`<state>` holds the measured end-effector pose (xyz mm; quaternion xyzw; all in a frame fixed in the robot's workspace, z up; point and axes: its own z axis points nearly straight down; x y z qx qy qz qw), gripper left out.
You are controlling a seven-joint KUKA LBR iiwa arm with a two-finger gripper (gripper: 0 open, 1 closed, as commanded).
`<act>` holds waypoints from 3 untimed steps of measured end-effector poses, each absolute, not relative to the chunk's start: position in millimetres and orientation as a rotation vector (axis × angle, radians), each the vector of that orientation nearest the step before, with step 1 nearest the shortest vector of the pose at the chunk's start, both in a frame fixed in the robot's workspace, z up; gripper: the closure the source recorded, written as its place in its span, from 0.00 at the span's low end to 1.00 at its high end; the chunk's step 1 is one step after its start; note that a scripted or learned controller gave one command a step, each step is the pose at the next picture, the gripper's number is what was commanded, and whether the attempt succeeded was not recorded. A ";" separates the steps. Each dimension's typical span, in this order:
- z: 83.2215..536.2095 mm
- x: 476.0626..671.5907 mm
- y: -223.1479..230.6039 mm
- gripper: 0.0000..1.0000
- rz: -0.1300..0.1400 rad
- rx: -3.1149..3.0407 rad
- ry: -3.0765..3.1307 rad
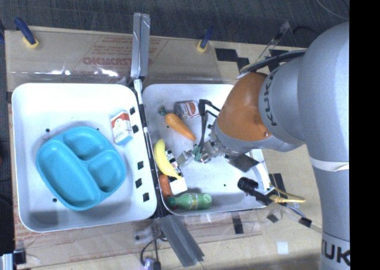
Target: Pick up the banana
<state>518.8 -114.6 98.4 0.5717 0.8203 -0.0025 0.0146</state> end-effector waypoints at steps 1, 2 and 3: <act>93.4 512.1 -106.7 0.00 -0.003 2.476 1.915; 92.8 560.8 -96.1 0.00 -0.005 2.563 1.807; 191.6 563.0 -69.3 0.00 -0.003 2.494 1.916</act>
